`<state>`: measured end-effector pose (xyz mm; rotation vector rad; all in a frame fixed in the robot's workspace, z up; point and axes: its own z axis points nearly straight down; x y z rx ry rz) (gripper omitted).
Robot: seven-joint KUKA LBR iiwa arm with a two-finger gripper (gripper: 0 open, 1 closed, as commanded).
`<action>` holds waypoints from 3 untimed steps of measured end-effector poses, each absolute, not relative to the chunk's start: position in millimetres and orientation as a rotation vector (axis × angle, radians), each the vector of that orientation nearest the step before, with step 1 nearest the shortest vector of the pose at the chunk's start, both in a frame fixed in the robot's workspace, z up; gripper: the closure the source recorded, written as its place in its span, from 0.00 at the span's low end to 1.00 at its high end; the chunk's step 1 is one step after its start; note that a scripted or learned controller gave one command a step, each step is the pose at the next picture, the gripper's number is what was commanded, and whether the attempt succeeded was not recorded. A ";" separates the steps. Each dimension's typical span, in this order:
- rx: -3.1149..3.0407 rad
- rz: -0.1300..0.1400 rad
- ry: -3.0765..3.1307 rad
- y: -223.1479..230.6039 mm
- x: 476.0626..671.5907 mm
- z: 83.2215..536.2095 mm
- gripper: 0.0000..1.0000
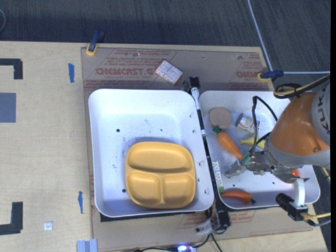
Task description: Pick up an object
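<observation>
Left bin (105, 140): one yellow compartment tray (160, 174), rigid, wide and shallow; judged awkward to pinch.

Right bin (310, 193): toy carrot (230, 144) near the middle, tan round piece (221, 118) beyond it, orange-red piece (237, 196) at the near wall.

Carrot: probably light, stiff, slightly slick plastic; best taken across its thick middle.

Gripper (235, 168): low in the right bin, just beside the carrot's tip on the near side; whether it is open cannot be told.

Two shallow white plastic bins (105, 140), one yellow three-compartment tray (160, 173), one orange toy carrot (230, 143), one round tan disc (221, 117).
</observation>
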<state>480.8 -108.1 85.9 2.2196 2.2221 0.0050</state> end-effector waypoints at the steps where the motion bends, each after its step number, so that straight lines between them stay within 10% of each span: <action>1: 2.220 0.004 2.220 -93.7 480.7 85.9 0.00; 3: 2.220 0.003 2.218 -92.4 480.6 85.8 0.00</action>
